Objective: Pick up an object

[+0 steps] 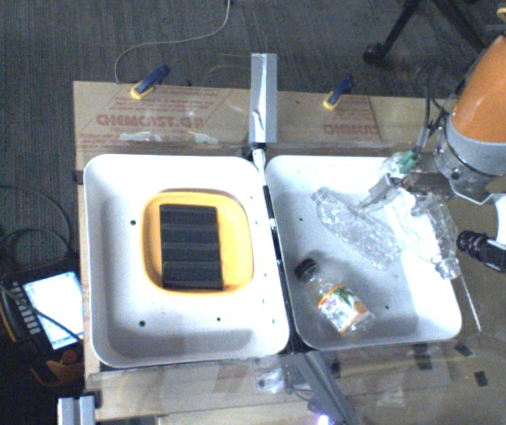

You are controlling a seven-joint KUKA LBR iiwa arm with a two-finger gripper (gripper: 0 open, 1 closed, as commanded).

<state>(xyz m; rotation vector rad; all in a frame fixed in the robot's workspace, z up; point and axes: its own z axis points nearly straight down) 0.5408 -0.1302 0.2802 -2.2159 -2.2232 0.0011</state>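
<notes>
Two white bins on my bench: the gripper (393, 181) hangs open and empty at the far-right bin's (370, 329) edge, nothing lifted yet, crumpled clear bottle (357, 226) just below its fingers.

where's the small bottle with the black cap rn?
The small bottle lies in the right bin, near its front edge, just below the clear crumpled plastic bottle.

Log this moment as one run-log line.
arm: over right bin | gripper: above clear plastic piece | small bottle: lying untouched | left bin: yellow-black item
</notes>
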